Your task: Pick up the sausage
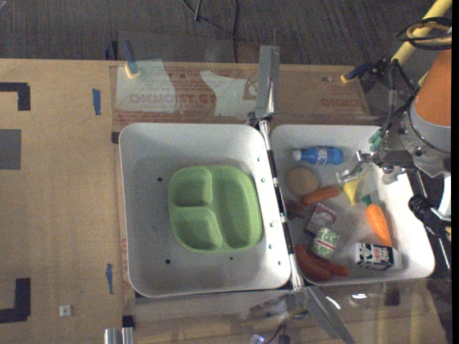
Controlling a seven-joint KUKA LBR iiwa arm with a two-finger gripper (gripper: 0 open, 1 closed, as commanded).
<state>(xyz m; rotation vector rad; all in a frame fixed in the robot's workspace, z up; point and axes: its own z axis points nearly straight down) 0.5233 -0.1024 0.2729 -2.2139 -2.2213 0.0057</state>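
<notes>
A reddish-orange sausage [320,195] lies slantwise in the middle of the right bin [423,264]. A darker red sausage [314,263] rests along that bin's front left edge. My gripper [356,169] hangs over the right bin's upper right part, just above and to the right of the reddish-orange sausage. It is right beside a yellow item [351,191]. Nothing can be seen held in it.
The right bin also holds a blue bottle [318,155], a round tan bun [302,180], a carrot [378,223], a green can [325,243], a small purple box [320,218] and a black-and-white carton [374,256]. A green divided plate [214,208] sits in the left bin [143,192].
</notes>
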